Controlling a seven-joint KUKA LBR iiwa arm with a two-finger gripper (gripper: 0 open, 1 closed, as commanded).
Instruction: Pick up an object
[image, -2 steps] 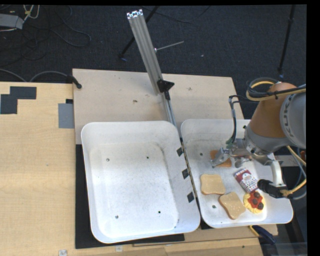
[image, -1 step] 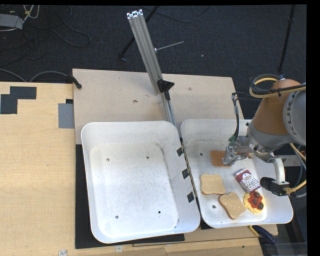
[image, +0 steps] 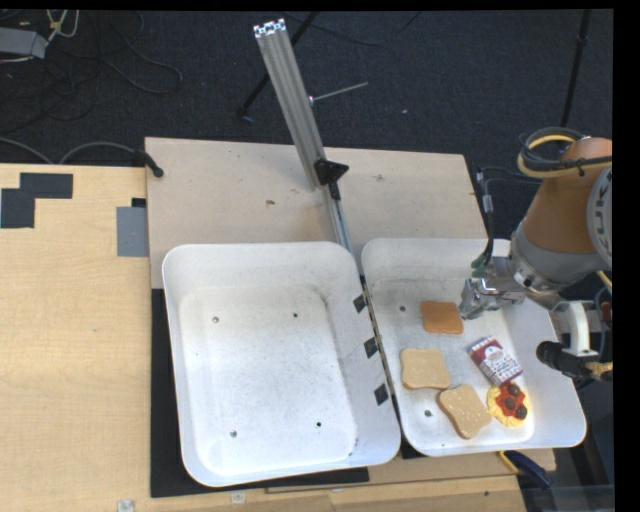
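Three bread slices (image: 427, 368) crowd red packet (image: 493, 360).

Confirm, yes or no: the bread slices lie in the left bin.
No. Both bread slices lie in the right bin, near the red carton.

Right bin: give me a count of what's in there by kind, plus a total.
Bread-like slices: 3, a darker one by the gripper, a pale one and another nearer the front of the right bin
Red-and-white packets: 1
Yellow pieces with red and dark bits on top: 1
Total: 5
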